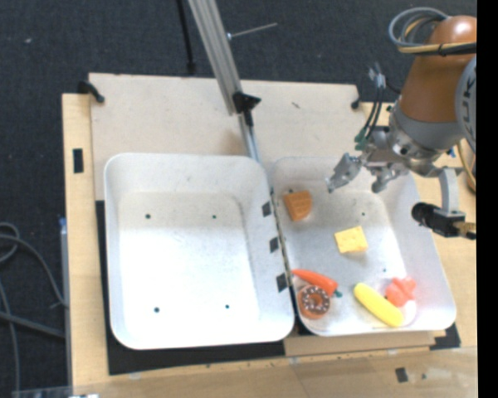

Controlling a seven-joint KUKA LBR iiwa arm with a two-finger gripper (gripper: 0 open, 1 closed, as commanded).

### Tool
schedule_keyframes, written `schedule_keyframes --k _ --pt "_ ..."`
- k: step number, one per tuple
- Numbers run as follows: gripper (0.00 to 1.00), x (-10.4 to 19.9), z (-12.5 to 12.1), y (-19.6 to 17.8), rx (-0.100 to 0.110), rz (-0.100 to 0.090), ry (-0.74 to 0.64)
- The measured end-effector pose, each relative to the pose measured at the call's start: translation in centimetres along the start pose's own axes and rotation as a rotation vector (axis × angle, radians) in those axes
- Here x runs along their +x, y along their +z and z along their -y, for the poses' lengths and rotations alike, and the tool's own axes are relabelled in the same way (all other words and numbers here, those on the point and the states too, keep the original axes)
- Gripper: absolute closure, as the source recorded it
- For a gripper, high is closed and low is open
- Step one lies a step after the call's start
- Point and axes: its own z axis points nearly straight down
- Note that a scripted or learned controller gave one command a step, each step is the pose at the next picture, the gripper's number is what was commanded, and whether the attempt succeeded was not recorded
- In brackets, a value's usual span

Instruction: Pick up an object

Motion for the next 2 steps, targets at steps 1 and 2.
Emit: schedule_keyframes --k 1,2 --pt "0.0 0.6 0.2 4.6 0.001 -0.001 0.003" --pt "0.0 0.9 -0.3 9.0 0.001 0.0 0.006"
